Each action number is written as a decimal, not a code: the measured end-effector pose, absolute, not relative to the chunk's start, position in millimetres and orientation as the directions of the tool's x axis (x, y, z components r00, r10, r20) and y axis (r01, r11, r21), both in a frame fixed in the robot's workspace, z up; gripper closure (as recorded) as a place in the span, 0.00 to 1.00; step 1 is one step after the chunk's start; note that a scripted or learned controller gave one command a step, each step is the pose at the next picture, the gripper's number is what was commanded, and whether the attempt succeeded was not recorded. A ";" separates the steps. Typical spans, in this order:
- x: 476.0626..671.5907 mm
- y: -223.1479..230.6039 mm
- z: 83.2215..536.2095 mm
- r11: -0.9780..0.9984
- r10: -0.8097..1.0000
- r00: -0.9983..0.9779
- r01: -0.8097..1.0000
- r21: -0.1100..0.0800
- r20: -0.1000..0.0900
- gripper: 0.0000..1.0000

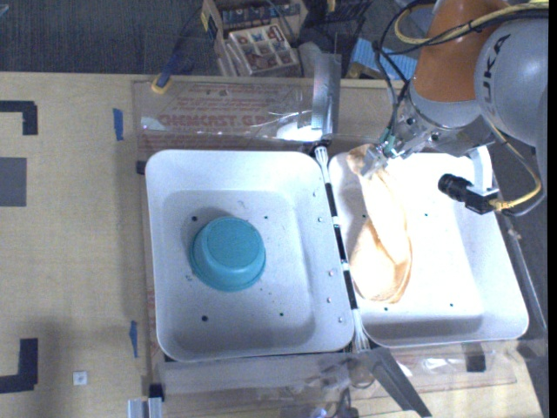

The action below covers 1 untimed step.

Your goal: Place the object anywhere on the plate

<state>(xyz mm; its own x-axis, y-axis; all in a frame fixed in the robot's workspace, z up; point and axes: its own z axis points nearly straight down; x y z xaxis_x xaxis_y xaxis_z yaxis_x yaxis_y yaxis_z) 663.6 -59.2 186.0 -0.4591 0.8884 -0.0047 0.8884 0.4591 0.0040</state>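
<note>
**A:** How far along is this looking to you?

**B:** Early, I'd judge. The gripper [380, 158] is hanging over the far-left corner of the right bin [487, 307], and a pale, cream-coloured cloth-like object [383, 242] is trailing from it, draping down along that bin's left wall toward the near edge.

**A:** So it is actually gripping the thing?

**B:** The top end of the cloth is running right up into the fingertips, so the fingers are looking pinched on it — though most of the cloth is lying slack on the bin floor, not hanging free.

**A:** And the plate?

**B:** That is where I'm hesitating. The only dish-like item I'm seeing is a round teal plate [228, 252], looking rather like an upturned bowl, sitting in the middle of the left bin [174, 320] — well apart from the cloth, with the two bins' touching walls between them.

**A:** So what is remaining?

**B:** Nearly everything, in my judgement. The cloth is needing to come clear of the right bin, cross the divide, and settle on the teal dish. Nothing is resting on that dish at present, so the placing itself is not yet done.
</note>
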 end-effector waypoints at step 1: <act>664.8 -60.1 225.9 0.459 0.888 -0.459 0.888 0.004 -0.004 1.00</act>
<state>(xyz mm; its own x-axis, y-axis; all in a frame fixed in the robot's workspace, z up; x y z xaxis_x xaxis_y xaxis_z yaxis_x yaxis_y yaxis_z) 664.8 -60.1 225.9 -0.4592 0.8883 -0.0037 0.8883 0.4592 0.0042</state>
